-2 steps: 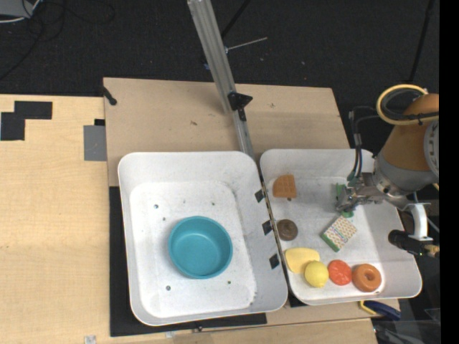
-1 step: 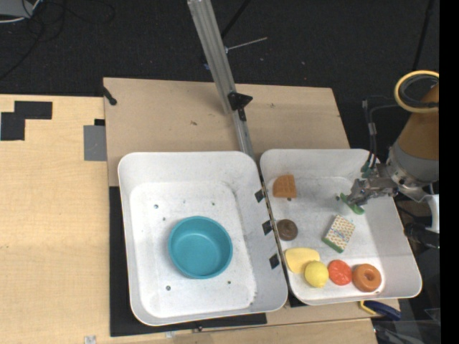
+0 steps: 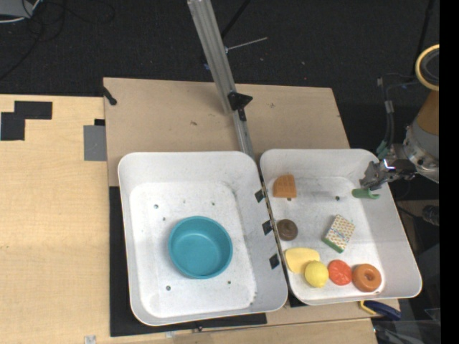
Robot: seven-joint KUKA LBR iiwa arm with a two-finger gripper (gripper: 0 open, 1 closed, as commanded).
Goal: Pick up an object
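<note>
Toys lie in the right bin (image 3: 401, 242): an orange block (image 3: 285, 186), a brown donut (image 3: 287, 228), a checked sponge (image 3: 339, 232), a yellow banana (image 3: 300, 257), a lemon (image 3: 315, 274), a tomato (image 3: 340, 272) and an orange donut (image 3: 367, 277). The fingers (image 3: 371, 180) sit over the bin's right rim, beside a small green thing (image 3: 366, 193); I cannot tell if they are open or closed. A blue bowl (image 3: 201, 246) sits in the left bin (image 3: 143, 178).
</note>
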